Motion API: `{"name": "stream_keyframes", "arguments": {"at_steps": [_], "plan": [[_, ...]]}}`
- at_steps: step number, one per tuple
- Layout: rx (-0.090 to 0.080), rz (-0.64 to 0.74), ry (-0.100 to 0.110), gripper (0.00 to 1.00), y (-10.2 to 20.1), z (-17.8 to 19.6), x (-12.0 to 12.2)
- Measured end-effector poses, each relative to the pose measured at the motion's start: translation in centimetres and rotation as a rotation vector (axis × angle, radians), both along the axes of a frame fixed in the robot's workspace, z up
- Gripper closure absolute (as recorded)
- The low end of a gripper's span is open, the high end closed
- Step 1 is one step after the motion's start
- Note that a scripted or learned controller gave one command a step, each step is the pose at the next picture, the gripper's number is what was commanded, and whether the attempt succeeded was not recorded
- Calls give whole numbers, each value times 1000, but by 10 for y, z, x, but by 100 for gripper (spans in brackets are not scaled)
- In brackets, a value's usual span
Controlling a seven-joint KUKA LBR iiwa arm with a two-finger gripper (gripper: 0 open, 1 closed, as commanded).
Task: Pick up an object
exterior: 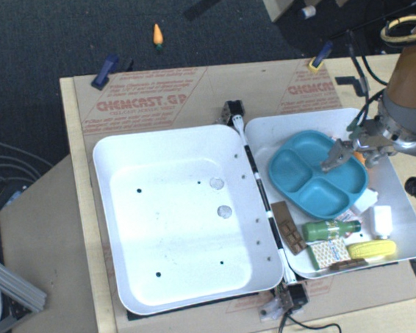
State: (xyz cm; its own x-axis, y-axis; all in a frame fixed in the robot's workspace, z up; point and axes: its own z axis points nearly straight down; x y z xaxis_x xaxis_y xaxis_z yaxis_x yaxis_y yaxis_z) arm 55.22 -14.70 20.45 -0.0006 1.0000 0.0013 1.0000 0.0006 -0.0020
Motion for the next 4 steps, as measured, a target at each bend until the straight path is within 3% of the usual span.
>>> {"name": "stream_keyframes", "arguments": {"at_steps": [1,2,3,4], "plan": [[-1,0,-3,0,-23,-107,54],[-2,1,-3,0,-54,-119,108],[-4,3,-7,100,-54,-108,109],[0,0,-1,100,45,-40,85]]}}
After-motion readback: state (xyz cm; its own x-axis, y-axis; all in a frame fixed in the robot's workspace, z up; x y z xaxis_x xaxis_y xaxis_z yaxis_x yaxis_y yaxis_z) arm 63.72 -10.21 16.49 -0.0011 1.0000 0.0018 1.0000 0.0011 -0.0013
